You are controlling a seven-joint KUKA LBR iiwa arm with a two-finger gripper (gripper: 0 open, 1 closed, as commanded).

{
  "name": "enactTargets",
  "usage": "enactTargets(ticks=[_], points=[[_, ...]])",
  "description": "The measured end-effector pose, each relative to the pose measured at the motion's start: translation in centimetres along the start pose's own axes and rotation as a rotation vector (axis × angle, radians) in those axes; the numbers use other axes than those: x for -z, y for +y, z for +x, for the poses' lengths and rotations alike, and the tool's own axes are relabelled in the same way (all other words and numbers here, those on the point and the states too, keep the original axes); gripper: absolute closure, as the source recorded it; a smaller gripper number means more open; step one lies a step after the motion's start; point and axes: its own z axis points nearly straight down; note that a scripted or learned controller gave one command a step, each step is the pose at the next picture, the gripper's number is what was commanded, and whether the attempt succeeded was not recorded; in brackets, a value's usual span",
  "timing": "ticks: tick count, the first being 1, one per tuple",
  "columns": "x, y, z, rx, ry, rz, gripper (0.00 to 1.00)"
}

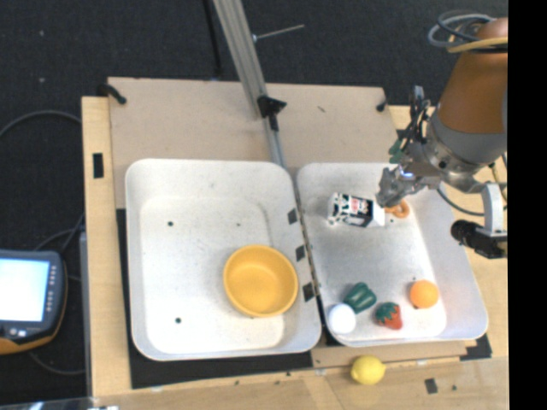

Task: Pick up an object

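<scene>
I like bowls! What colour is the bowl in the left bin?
Yellow. The bowl shows clearly in the camera view.

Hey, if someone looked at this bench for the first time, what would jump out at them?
Probably the yellow bowl, alone in the left bin. Next, the gripper low over the right bin, beside a black-and-white carton. A lemon lies outside the bins on the bench's front edge.
</scene>
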Motion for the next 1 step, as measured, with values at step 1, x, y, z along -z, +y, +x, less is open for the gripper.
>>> enactTargets(ticks=[1], points=[[-0.30, -0.01, 5.71, 0.002, 0.002, 0.000, 1.00]])
